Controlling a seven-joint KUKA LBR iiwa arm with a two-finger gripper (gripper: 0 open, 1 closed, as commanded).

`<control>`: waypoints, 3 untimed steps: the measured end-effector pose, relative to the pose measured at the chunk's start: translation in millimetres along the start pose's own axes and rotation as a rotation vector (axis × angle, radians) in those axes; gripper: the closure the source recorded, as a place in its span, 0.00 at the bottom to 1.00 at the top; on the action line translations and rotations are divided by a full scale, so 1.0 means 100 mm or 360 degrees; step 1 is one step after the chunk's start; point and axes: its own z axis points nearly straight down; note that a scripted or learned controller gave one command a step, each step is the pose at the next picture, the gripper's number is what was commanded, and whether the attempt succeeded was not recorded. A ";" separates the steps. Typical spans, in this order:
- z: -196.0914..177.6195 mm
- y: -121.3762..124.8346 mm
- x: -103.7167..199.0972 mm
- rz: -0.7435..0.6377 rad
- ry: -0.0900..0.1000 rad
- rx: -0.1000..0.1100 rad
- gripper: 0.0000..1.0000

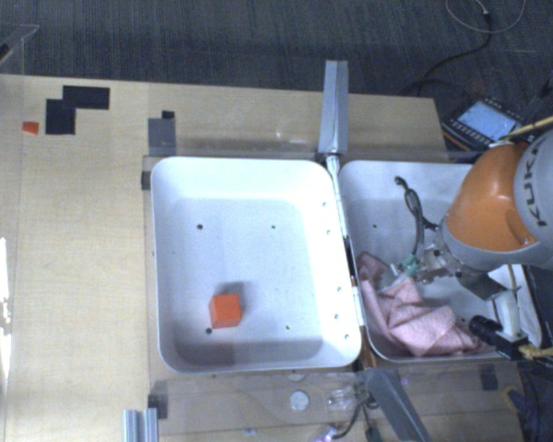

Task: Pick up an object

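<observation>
pink cloth (415,323) lies crumpled in the near part of the right bin (378,201), against that bin's left wall and front edge. the tool (422,267) sits low over the cloth's upper edge, at the end of the grey arm (535,201) with its orange band (488,201), which reaches in from the right and covers much of that bin. whether the tool is apart or together cannot be told from this angle, and no cloth shows between its tips. a dark cable (410,201) curls along the bin floor just behind the tool. the left bin (249,191) holds a small orange block (226,310) near its front, left of centre. both bins sit side by side on the wooden table (64,274).
</observation>
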 end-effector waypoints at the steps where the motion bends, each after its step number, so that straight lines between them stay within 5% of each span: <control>1: -0.13 0.05 -0.01 -0.0002 -0.0009 -0.0020 1.00; 2: -1.29 0.82 0.02 -0.0013 0.0004 0.0012 1.00; 3: -1.28 0.82 0.02 -0.0013 0.0004 0.0012 0.00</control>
